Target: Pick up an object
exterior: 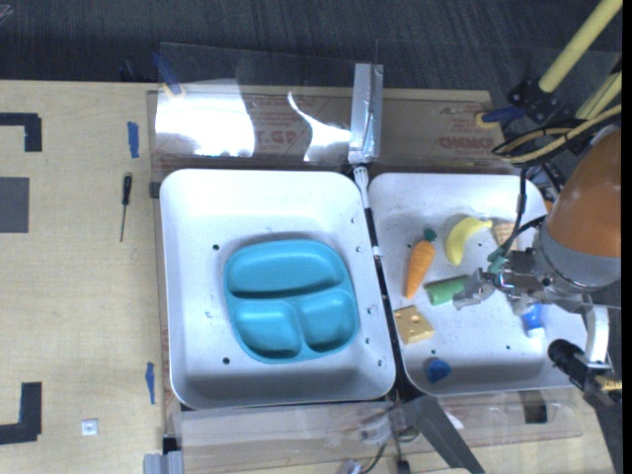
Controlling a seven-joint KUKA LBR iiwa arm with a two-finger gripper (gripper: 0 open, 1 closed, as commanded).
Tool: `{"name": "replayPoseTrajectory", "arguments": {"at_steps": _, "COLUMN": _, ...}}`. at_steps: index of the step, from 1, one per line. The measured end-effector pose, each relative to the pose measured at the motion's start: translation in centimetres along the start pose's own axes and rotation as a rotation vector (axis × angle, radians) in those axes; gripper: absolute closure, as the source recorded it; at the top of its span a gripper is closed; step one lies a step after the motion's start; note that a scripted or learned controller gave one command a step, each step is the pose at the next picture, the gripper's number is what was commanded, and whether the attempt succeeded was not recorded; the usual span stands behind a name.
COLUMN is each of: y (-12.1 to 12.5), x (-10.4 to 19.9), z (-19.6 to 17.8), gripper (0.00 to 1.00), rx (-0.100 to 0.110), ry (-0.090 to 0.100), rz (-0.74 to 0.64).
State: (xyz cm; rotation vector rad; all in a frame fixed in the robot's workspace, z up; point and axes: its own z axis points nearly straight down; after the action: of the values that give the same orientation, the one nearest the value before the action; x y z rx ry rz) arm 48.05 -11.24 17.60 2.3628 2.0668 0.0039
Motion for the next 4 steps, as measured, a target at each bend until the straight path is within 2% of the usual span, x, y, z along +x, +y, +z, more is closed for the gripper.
{"name": "replayPoseTrajectory", "arguments": {"at_steps": 1, "y": 0.1, "x": -2.0, "z": 2.5, "gripper": 0.00, "rx": 0.008, "ry": 0.001, "rz": -0.039}}
{"name": "replayPoseTrajectory", "arguments": {"at_steps": 2, "y": 2.8, "x": -4.0, "z": 8.3, "gripper": 0.00, "rx": 0.006, "ry": 0.003, "rz": -0.034}}
{"name": "replayPoseTrajectory", "arguments": {"at_steps": 3, "y": 8.1, "x": 1.6, "z": 4.5, "gripper": 0.00, "rx": 0.000, "ry": 0.001, "rz": -0.086}}
{"name": "replayPoseTrajectory", "arguments": {"at_steps": 4, "y": 10.5, "x": 3.5, "z": 8.9, "gripper": 0.00, "rx": -0.004, "ry": 0.002, "rz": -0.092}}
